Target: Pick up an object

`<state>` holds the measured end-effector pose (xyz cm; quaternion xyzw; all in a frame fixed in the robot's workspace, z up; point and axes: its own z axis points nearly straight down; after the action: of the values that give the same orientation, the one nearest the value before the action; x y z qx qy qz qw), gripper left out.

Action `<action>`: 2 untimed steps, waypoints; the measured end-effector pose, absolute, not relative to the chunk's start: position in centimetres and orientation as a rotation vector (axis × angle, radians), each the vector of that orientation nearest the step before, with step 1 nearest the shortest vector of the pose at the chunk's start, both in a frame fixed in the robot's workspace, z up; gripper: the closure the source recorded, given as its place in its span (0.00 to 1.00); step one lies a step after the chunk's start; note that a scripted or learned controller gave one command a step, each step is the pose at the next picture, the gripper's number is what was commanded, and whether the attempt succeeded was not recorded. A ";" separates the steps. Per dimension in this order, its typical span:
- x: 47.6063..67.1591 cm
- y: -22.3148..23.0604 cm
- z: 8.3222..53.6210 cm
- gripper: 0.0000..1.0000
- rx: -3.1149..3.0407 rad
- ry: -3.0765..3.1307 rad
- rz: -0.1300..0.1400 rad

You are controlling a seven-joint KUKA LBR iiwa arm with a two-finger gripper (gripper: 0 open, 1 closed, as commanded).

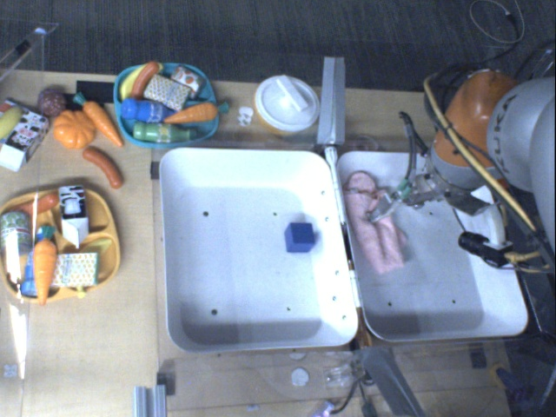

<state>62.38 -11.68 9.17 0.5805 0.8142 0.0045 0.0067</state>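
At nine o'clock in the right bin [486, 320], lying crumpled: pink cloth [375, 224]. Touching its upper folds, gripper [388, 205], grip impossible to tell. Advising: pinching a raised fold, lifting straight. Sitting apart at left-bin [217, 311] centre: blue cube [300, 236].

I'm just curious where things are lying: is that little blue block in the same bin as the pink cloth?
No, the blue block lies alone in the left bin, while the pink cloth lies in the right bin.
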 end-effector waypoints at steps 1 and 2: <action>65.2 -12.5 9.1 0.00 1.819 2.550 0.011; 61.6 -12.0 9.2 0.00 1.664 2.645 0.015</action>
<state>61.59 -12.02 9.20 0.5325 0.8464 0.0047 0.0086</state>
